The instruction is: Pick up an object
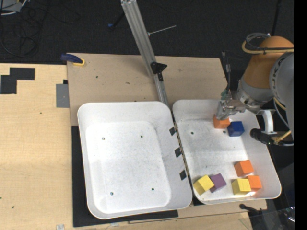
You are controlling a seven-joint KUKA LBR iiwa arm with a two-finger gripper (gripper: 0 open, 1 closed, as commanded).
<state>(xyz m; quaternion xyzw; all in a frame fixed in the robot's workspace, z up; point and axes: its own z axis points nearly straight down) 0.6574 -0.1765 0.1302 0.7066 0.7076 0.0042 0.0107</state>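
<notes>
My gripper (223, 113) reaches down into the far part of the right bin (206, 150), right over a small orange block (221, 123) whose top it meets or nearly meets. A blue block (235, 128) lies just right of that block, almost touching it. Near the bin's front edge sit a yellow block (203, 183), a purple block (218, 180), a second yellow block (241, 186) and two more orange blocks (243, 167) (254, 182). The arm's orange band (261, 66) rises behind the gripper at the right.
The left bin (124, 157) lies beside the right one, with black clips (178, 152) along the shared edge. A slanted aluminium rail (142, 40) stands behind the bins. A blue and yellow clamp (72, 59) sits at the bench's far left corner.
</notes>
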